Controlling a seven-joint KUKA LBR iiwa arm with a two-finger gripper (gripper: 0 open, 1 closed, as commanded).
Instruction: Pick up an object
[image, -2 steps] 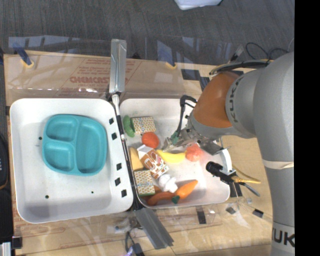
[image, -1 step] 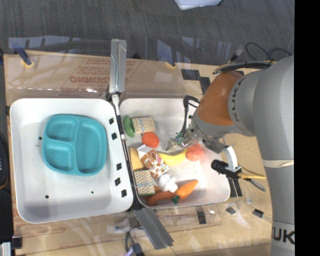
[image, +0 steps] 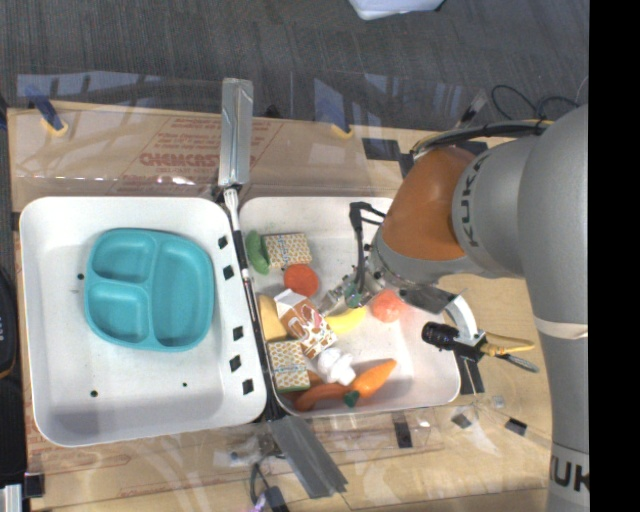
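You are looking at the gripper (image: 352, 293) reaching low into the right bin (image: 440, 385), hovering by the banana (image: 348, 321) and pink ball (image: 387, 306), likely because that cluster is nearest. Whether it is grasping anything I cannot tell; the wrist is blocking it.

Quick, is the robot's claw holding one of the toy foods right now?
Gripper: down in the right bin among the toy foods, beside the banana; open or shut cannot be told, and no grasp shows.
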